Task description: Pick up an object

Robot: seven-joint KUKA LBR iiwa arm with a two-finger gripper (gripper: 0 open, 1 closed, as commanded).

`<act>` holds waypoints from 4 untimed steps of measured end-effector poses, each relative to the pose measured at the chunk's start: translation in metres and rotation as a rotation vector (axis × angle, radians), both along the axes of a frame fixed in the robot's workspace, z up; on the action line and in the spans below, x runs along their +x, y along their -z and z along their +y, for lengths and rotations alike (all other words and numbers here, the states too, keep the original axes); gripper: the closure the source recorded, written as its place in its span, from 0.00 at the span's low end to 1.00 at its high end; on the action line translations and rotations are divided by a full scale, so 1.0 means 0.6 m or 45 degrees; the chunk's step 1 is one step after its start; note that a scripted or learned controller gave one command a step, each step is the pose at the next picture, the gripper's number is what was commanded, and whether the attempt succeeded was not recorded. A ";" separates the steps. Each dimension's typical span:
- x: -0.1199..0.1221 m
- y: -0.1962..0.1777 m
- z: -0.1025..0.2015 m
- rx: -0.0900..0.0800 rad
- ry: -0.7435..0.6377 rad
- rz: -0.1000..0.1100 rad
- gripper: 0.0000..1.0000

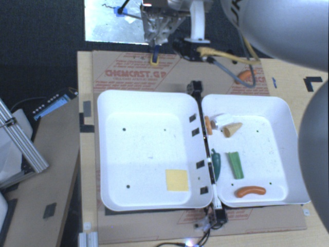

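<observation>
- nearest me, i see a sausage (250, 191) lying by the front wall of the right bin (288, 138).
- a yellow square (177, 180) sits flat in the left bin (110, 138), toward its front right.
- further back on the right i see a green stick (235, 164), a dark green pepper (216, 162) at the divider, then a tan cone (231, 129).
- farthest off, the pincer (156, 35) hangs beyond both bins over the brown surface (133, 71); i cannot tell whether it is open or closed.
</observation>
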State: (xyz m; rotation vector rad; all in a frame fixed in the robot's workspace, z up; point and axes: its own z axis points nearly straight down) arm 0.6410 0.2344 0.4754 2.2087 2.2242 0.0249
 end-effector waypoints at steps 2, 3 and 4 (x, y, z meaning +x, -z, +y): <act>-0.233 -0.105 0.001 -0.002 -0.001 0.015 1.00; -0.079 -0.096 -0.054 -0.010 0.013 0.018 1.00; -0.144 0.156 0.003 -0.014 0.000 0.040 1.00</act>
